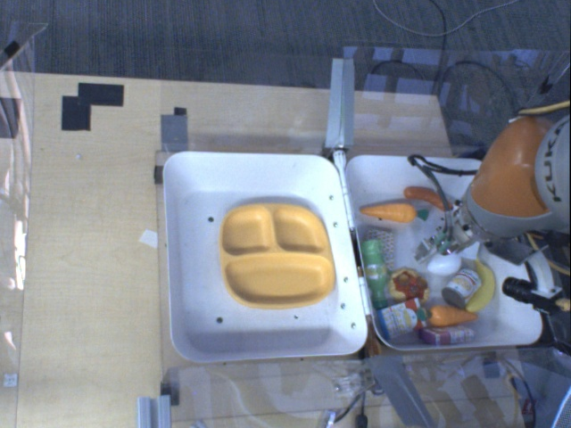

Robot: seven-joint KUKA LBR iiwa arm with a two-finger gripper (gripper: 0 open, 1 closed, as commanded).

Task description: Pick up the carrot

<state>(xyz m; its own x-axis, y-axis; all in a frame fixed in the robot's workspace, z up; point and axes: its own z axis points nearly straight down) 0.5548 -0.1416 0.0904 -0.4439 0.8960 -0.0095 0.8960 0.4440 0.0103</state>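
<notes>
Two carrots lie in the right bin (508,333). One orange carrot (389,211) with a green stub lies near the bin's far left side. A second carrot (451,316) rests near the front edge, between a small bottle and a banana. My gripper (443,239) hangs low over the middle of this bin, under the grey wrist with the orange band (513,172). It is right of the far carrot and behind the front one, just above a white rounded object (443,263). No carrot shows in its grasp.
The right bin also holds a reddish sausage (426,195), a green bottle (373,261), a red item (409,283), a tin can (461,285), a banana (486,288) and a purple piece (446,335). The left bin (192,239) holds a yellow divided plate (277,254).
</notes>
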